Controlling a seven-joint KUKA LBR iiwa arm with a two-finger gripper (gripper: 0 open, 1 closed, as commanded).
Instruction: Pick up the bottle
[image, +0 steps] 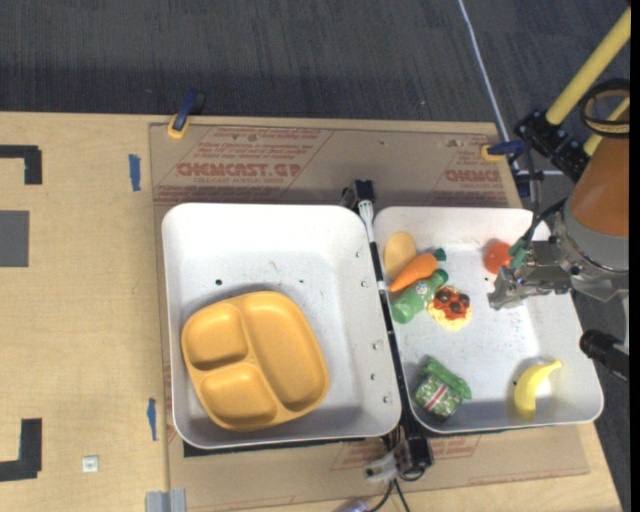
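The arm comes in at the right of the frame, and its jaws (510, 288) hang over the upper right part of the right bin (570, 400), just below a small red-orange toy (497, 254); from this angle I cannot tell how far they are parted or whether anything sits between them. The green bottle (412, 302) lies at the bin's left side, touching the carrot (413, 270). A banana (533, 386) rests lower right. The left bin (260, 250) holds a yellow divided tray (254, 356).
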